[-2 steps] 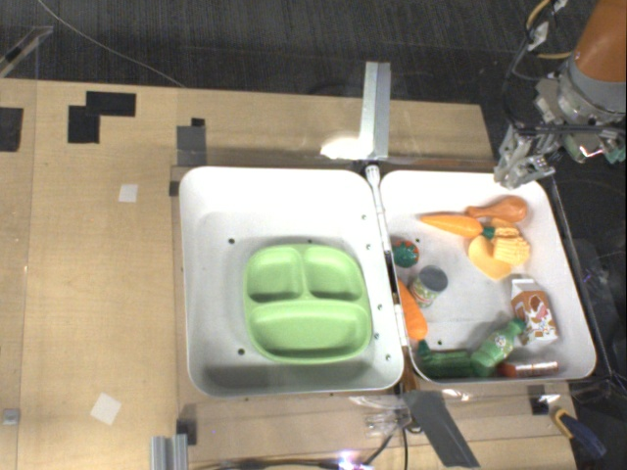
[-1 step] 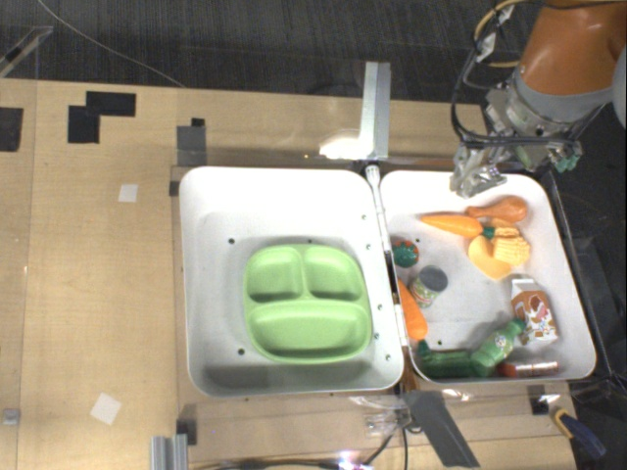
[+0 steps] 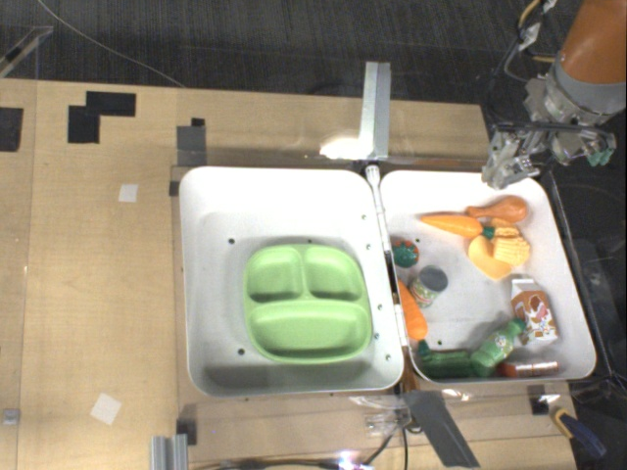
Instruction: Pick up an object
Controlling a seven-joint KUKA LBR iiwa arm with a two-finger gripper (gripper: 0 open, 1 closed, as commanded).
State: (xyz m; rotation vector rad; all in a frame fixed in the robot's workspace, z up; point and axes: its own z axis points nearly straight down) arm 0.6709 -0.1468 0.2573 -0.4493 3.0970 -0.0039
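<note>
My gripper (image 3: 509, 167) hangs over the far edge of the right bin (image 3: 578, 292), open, with nothing between its fingers. Just below it in the bin lie an orange-brown gourd (image 3: 502, 209) and a long orange carrot (image 3: 451, 223). A yellow corn-like toy (image 3: 500, 250) sits beneath them. Nearer the front are a small printed carton (image 3: 534, 313), a green bottle (image 3: 493, 349) and a dark green cucumber (image 3: 446, 364). By the divider rest a small round toy (image 3: 405, 255), a grey can (image 3: 428, 282) and a second orange piece (image 3: 412, 313).
The left bin (image 3: 211, 262) holds a green divided plate (image 3: 307, 302). A metal post (image 3: 376, 111) stands behind the joint of the two bins. Cables (image 3: 534, 18) hang near the arm's orange band (image 3: 596, 32).
</note>
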